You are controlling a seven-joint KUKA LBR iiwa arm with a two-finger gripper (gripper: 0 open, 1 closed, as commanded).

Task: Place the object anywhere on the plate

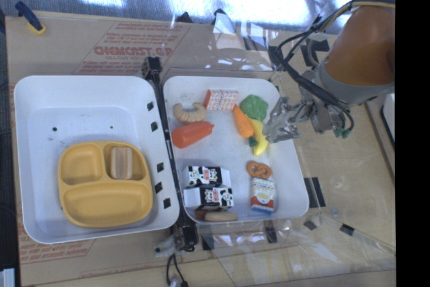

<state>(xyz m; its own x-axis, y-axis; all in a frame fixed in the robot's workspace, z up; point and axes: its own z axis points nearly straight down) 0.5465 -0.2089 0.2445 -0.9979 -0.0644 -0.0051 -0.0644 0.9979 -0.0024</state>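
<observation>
The left bin [40, 97] is sitting on the counter [101, 44] and holding a yellow divided plate [104, 201], whose upper right compartment is carrying a small tan block [121, 162]; the plate's other two compartments are showing bare yellow. The right bin [285, 165] is lying just beside it, the two rims touching along a black hinge strip [161, 138]; inside, a tan peanut-shaped piece [188, 112] is resting above an orange-red sausage shape [192, 134], a small patterned box [221, 99] is lying near the top wall, and a carrot [243, 121] is leaning against a green leafy piece [254, 106] with a yellow piece [259, 144] below it. Lower down, two cow-print cartons [208, 186] are sitting stacked close, a brown sausage [220, 216] is lying along the bottom wall, and a pretzel [259, 170] is resting above a juice box [263, 194]. The claw [279, 128] is hanging over the right bin's right edge, near the yellow piece; I cannot tell how it is set.
</observation>
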